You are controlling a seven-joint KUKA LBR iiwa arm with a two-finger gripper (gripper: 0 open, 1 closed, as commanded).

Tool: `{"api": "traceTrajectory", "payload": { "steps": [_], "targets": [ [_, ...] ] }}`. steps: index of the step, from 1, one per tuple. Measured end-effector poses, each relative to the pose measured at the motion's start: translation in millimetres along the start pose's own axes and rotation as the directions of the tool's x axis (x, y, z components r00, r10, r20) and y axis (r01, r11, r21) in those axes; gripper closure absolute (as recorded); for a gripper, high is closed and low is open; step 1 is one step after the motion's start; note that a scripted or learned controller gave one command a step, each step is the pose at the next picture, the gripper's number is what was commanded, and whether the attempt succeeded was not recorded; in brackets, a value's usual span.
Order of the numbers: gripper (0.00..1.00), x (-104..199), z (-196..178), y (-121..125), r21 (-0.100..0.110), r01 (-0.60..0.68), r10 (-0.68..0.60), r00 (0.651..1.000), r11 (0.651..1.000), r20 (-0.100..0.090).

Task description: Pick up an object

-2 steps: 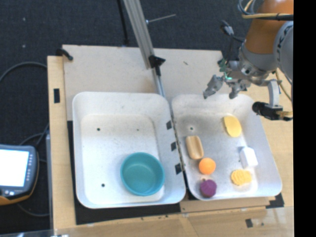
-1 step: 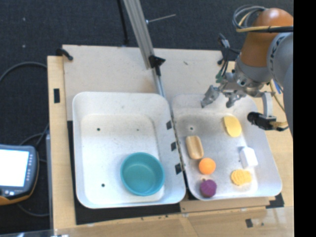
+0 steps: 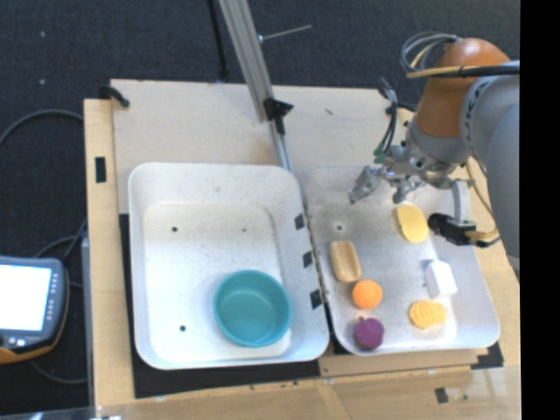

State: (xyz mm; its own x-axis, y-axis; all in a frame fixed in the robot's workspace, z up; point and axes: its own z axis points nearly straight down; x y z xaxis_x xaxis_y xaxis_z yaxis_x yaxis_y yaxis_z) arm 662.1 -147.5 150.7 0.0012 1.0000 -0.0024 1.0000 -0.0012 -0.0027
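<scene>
six small things lay in the right bin (image 3: pixel 346 335), and the nearest to the gripper (image 3: pixel 382 182) was the yellow oval piece (image 3: pixel 411 223), just below it and a little toward the view's right. its long axis ran roughly up and down the view, tilted slightly. the tan bread-like piece (image 3: pixel 345 261) sat lower left, the orange ball (image 3: pixel 367 294) and purple ball (image 3: pixel 368 332) below that, the white block (image 3: pixel 439 279) and yellow ridged piece (image 3: pixel 428 314) nearer the right rim. the arm came in from the right, wrist bent down over the bin's upper part, the gripper's fingers spread apart with nothing between them. the teal bowl (image 3: pixel 252 307) sat in the left bin (image 3: pixel 175 186).
</scene>
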Motion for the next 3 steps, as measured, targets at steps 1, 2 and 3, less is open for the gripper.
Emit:
{"api": "traceTrajectory", "payload": {
  "steps": [1,2,3],
  "targets": [
    [0.00,-1,53,-1,0.002,-0.002,0.002,1.000,1.000,-0.001],
    [1.00,-2,38,1,-0.008,-0.003,0.003,1.000,1.000,0.001],
    [1.00,-6,-9,9,-0.009,0.001,-0.001,1.000,1.000,-0.001]
  ]
}}
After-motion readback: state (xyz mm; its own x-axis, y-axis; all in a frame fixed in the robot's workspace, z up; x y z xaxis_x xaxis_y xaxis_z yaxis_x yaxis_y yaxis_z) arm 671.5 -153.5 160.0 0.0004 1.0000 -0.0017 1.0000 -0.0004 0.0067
